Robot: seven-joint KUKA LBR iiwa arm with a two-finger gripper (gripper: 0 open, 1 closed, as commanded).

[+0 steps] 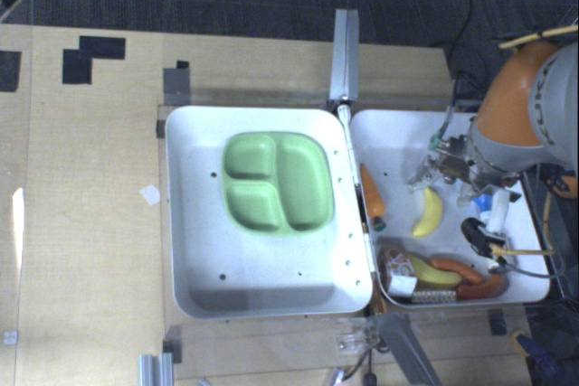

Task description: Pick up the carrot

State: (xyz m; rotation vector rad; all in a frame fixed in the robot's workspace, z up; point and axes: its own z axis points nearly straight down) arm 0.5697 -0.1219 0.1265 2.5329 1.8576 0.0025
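The carrot (369, 193) is orange with a green tip at its near end. It lies along the left wall of the right bin (398, 136). My gripper (445, 174) hangs over the middle of that bin, to the right of the carrot and a clear gap away from it. It stands just above the top end of a yellow banana (429, 213). Its fingers look spread, with nothing between them.
A green divided plate (277, 181) sits in the left bin (194, 221). Along the right bin's near wall lie a second banana (432, 274), a red sausage-like piece (463, 271) and a small brown and white item (398, 271). The arm (520, 108) covers the bin's right side.
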